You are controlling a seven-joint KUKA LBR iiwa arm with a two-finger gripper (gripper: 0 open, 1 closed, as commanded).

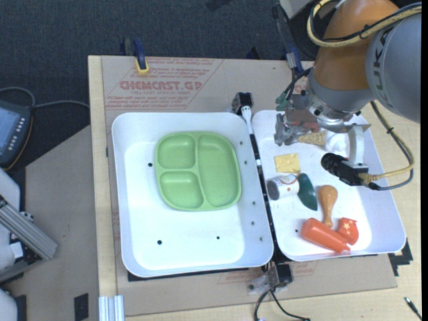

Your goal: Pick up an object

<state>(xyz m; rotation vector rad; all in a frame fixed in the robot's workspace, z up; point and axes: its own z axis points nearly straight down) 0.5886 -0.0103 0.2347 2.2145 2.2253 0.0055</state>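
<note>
Two white bins side by side: divided green tray [198, 170] in left bin [134, 239], pickable clutter in right bin [381, 236]. Carrot [324, 235] at five o'clock, drumstick [327, 200] beside it, yellow cheese slice [287, 163] central. Gripper [289, 130] low at eleven o'clock, probably descending; pincer state impossible to tell.
</note>
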